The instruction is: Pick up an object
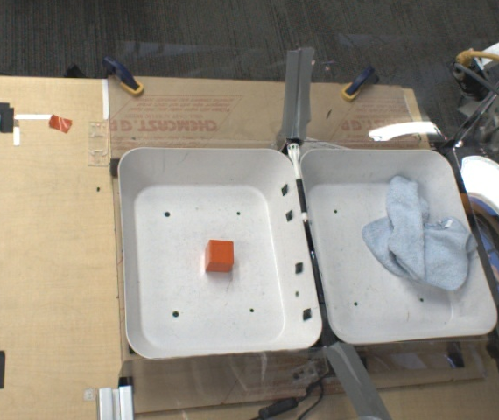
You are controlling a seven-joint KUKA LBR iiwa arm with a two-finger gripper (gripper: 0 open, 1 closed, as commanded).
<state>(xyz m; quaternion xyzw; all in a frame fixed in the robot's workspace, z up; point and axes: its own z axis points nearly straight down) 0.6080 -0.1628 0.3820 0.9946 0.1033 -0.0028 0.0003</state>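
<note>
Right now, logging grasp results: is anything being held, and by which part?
Nothing is seen held. The orange block lies loose in the left bin; the blue cloth lies crumpled in the right bin.

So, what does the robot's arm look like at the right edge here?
Likely part of it: a pale, rounded, glossy shell, with thin dark cables and a yellowish curved hose above it. Markings are too small to tell.

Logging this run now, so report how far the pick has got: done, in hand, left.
Done: nothing that the view shows. The orange block sits on the floor of the left bin, and the crumpled light blue cloth lies in the right bin. In hand: nothing, as neither object is lifted. Left: the whole pick, meaning reach into a bin, close on one object and raise it.
</note>
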